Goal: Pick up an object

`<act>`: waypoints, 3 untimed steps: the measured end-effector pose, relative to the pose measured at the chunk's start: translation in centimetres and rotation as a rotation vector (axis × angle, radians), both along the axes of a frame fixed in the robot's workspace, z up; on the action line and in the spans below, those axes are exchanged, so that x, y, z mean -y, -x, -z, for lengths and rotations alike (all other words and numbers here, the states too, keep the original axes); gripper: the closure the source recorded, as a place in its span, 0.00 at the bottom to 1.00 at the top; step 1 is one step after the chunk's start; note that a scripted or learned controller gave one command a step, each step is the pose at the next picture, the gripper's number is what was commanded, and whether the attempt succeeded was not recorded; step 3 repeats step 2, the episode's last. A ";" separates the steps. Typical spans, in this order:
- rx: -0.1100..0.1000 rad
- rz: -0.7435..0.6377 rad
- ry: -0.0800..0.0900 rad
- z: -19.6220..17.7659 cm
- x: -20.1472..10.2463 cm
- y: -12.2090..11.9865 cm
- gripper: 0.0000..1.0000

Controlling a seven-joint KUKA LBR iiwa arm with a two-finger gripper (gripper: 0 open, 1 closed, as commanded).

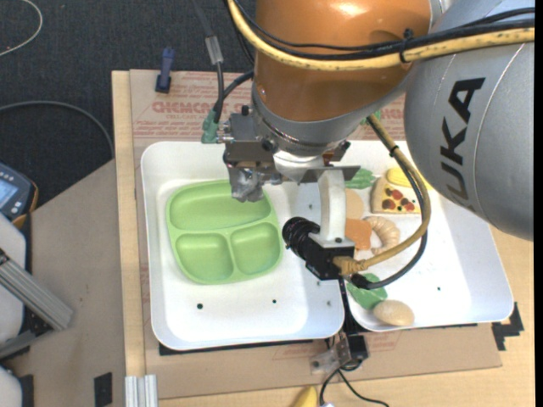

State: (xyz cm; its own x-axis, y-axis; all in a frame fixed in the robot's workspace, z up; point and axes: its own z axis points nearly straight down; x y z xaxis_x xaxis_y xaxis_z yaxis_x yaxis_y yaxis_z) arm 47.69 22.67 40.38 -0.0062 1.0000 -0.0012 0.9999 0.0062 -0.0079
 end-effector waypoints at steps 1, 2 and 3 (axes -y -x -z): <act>-0.010 0.014 0.007 22.4 7.9 0.1 1.00; 0.013 0.012 -0.001 17.0 12.1 -0.3 1.00; 0.013 0.012 -0.001 17.0 12.1 -0.3 1.00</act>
